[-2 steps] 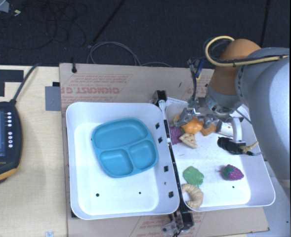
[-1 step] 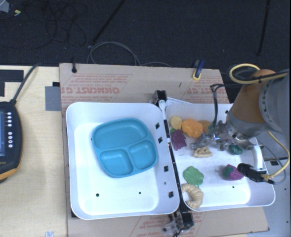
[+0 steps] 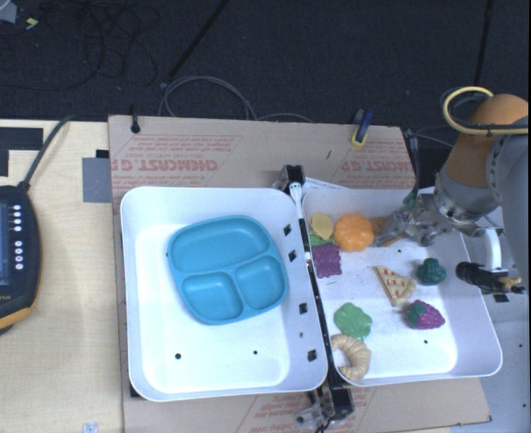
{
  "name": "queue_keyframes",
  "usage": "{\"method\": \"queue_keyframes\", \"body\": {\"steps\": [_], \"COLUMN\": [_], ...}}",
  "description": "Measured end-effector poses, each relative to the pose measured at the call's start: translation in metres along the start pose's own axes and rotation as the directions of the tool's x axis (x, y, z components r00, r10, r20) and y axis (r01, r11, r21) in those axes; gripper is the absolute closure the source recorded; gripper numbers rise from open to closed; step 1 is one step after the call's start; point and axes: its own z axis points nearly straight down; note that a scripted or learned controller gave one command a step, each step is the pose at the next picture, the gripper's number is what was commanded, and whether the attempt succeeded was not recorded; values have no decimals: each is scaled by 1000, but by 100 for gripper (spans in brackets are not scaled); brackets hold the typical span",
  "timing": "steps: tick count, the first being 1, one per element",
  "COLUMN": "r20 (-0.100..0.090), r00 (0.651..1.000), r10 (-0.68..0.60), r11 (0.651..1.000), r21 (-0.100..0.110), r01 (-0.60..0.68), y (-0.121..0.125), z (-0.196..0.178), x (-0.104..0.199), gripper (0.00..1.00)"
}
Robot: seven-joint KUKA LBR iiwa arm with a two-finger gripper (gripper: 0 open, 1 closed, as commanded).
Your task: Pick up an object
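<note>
Several small toy foods crowd the right bin (image 3: 481,354), so the gripper (image 3: 400,226), its opening impossible to tell and nothing visibly held, just beside the orange piece (image 3: 353,232), may nudge it against the neighbouring purple piece (image 3: 325,261).

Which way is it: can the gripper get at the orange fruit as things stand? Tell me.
Probably yes. The gripper sits low in the right bin, just right of the orange fruit, with bare bin floor between them. The yellow piece and purple piece crowd its far side.
</note>
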Motion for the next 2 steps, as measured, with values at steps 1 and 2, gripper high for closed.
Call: {"method": "queue_keyframes", "body": {"steps": [1,2], "r20": [-2,-7], "r00": [1000,1000], "r10": [1,5], "r11": [1000,1000], "r21": [2,5], "r01": [-1,-5], "y": [-1,-85], "z": [0,-3], "x": [53,40], "gripper": [0,0]}}
